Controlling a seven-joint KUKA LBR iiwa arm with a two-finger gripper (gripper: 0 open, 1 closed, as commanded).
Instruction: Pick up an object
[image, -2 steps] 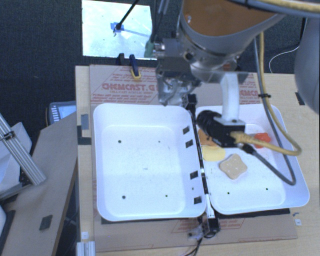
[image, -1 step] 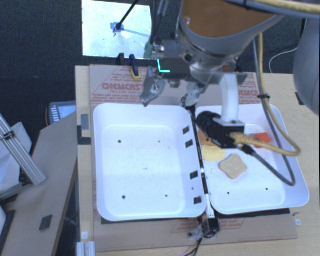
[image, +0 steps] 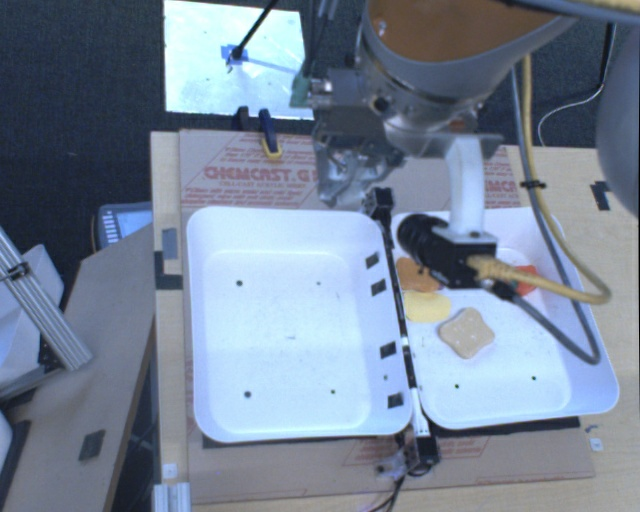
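In the right bin (image: 590, 395), nearest, a tan rounded-square piece (image: 466, 333) is found lying flat, matte and dimpled. Just behind it a thin yellow disc (image: 428, 308) is seen, then an orange one (image: 415, 275). The tan piece is judged easiest to take; its free edges should be gripped from above. Farthest back, the claw (image: 350, 180) is poised over the rear rim of the left bin (image: 290, 300); its state cannot be told.

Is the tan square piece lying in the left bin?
No, the tan square piece lies in the right bin, beside a yellow piece.
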